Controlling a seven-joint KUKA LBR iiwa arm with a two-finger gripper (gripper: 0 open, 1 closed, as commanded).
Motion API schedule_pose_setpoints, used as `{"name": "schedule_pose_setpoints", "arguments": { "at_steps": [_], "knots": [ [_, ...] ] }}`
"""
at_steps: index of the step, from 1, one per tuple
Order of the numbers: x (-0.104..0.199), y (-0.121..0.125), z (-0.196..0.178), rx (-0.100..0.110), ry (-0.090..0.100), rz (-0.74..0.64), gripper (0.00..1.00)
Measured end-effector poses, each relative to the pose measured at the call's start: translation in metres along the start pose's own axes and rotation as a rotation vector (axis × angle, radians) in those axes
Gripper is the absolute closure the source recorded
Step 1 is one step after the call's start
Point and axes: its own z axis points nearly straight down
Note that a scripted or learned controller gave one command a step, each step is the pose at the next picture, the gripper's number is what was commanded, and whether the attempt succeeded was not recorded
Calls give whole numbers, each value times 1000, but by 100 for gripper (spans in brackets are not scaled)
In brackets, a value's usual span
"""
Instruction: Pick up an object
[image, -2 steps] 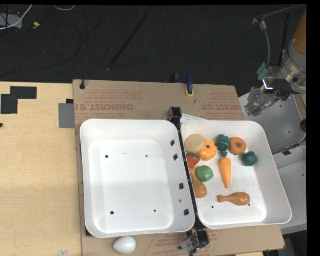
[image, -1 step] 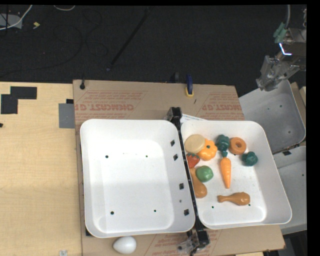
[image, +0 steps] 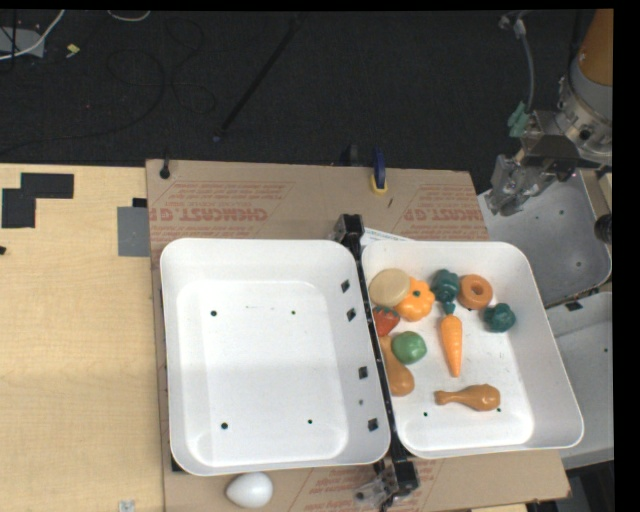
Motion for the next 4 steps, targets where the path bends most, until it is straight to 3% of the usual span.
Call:
{"name": "schedule_pose_setpoints", "arguments": {
  "at_steps": [1, 2, 3, 4],
  "knots": [
    [42, 35, -112, -20, 0, -6, 100],
    [50, 16, -33, 2, 1, -2, 100],
    [101, 44, -108, -15, 1, -6, 100],
    [111, -3, -36, 2, 0, -3, 100]
  ]
}}
